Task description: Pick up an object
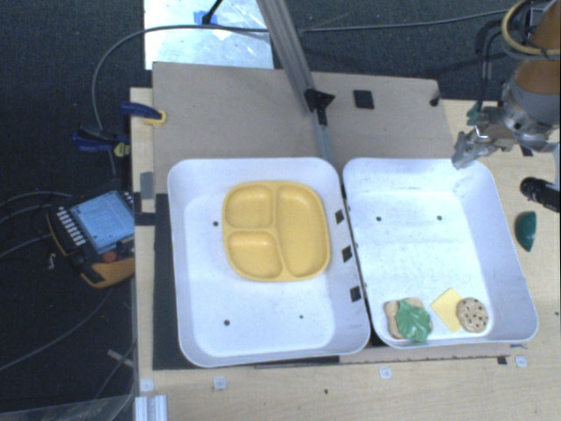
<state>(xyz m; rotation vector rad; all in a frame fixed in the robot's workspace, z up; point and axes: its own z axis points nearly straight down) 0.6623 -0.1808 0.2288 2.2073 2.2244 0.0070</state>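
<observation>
Toy foods (436, 316) hug right bin's (412, 202) near edge; tool (463, 152), grip state unclear, above far-right rim.

You have three small things to choose from, all lying flat in the right bin's (421, 226) near corner: a green leafy piece (412, 320) on the left, a yellow cheese slice (446, 308) beside it, and a round speckled cookie (472, 315) touching the slice's right.

light: bright, even | shadows: soft | glare: white bins (263, 340) washed out | focus: slightly soft
</observation>
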